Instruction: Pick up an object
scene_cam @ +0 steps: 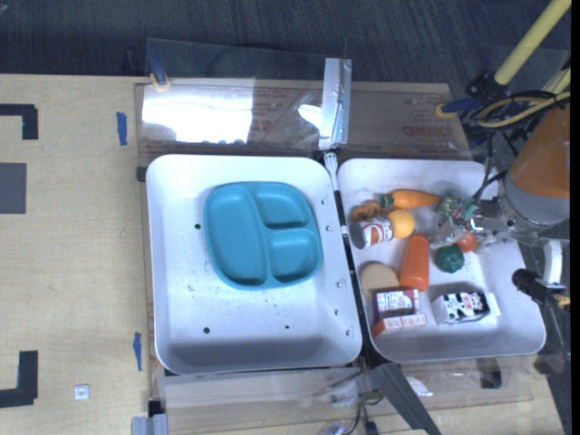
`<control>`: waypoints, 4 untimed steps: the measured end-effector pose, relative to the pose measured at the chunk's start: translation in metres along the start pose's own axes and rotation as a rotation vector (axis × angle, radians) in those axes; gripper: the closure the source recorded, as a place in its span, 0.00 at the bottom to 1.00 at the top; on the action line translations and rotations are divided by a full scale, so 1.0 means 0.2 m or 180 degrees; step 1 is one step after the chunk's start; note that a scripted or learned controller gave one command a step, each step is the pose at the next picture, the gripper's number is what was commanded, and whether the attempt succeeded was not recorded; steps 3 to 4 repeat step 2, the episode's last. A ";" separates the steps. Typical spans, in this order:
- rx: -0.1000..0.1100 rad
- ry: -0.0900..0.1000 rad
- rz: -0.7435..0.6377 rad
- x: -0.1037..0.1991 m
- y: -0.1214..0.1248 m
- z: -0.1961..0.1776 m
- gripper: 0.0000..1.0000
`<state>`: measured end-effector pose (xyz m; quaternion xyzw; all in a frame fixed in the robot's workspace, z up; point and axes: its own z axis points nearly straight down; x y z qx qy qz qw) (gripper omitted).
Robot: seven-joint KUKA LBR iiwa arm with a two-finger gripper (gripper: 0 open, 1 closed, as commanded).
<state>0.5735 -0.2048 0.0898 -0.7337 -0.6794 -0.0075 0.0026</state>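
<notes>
Bins sit side by side: the left bin (pixel 172 270) bears a blue divided tray (pixel 263 234); the right bin (pixel 517 329) holds a small can (pixel 377 233), an orange cylinder (pixel 414 262), a carton (pixel 464 306) and a green ball (pixel 449 260). Above the ball hovers the gripper (pixel 460 225); how its jaws stand I cannot tell.

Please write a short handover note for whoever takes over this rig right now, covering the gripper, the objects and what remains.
Gripper: low over the right bin, near its far right side, among the small toys; its grip is not readable.
Objects: orange cylinder, carrot, green ball, tan bread piece and two small cartons all lie in the right bin. The blue divided tray sits in the left bin.
Done: nothing visibly lifted.
Left: pick up one object.
</notes>
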 end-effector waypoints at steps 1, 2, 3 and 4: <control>-0.0013 -0.0032 0.0015 -0.03 0.00 -0.06 1.00; -0.0004 -0.0051 0.0510 0.10 0.14 -0.53 1.00; -0.0004 -0.0051 0.0510 0.10 0.14 -0.53 1.00; -0.0004 -0.0051 0.0510 0.10 0.14 -0.53 1.00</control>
